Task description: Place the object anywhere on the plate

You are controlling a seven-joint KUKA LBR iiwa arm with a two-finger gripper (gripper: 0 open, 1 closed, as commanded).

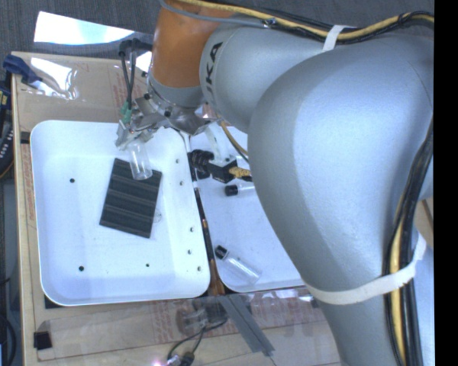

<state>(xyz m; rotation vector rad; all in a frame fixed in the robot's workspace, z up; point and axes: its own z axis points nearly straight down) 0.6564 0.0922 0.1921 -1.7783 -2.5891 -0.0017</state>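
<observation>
A dark ridged rectangular plate [130,199] lies tilted in the left white bin [61,227]. My gripper [138,161] hangs over the plate's upper edge, reaching down from the orange-banded wrist. Nothing can be made out in its grasp. In the right bin [240,227], a clear vial with a black cap [233,262] lies near the front edge. A small black piece [230,190] rests further back in that bin.
The big grey arm covers most of the right bin and the view's right side. Clear plastic wrapping [53,78] lies on the bench behind the left bin. A metal bracket [229,319] sits in front of the bins.
</observation>
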